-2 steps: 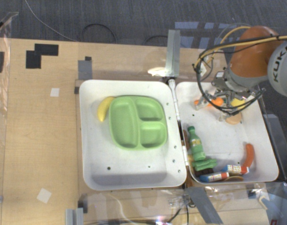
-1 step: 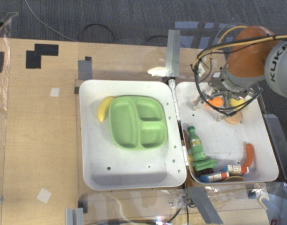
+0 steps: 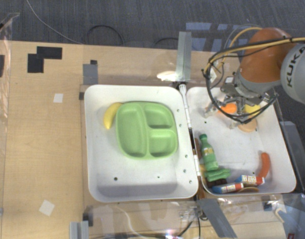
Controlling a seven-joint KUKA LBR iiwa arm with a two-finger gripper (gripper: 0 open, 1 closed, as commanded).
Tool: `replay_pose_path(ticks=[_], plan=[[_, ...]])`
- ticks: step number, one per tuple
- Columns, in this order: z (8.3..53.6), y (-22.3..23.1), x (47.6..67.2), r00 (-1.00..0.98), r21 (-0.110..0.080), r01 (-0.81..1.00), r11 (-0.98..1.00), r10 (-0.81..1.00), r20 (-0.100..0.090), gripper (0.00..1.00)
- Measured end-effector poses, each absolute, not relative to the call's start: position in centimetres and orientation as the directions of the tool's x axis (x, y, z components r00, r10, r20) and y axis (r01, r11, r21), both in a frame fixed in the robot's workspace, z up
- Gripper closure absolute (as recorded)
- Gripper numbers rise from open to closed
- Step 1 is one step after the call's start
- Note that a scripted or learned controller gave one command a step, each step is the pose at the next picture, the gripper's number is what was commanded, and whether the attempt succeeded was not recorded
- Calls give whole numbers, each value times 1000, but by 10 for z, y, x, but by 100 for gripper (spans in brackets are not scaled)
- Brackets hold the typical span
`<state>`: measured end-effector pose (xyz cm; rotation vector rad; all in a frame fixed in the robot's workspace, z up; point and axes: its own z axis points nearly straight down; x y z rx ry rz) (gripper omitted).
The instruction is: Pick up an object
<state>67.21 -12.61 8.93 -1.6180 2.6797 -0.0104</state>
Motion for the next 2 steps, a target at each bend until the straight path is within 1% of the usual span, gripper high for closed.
replay_pose_path(ticks=[2], plan=[[88,-125,672,-521,-9,-854,521,-854,-8,0]])
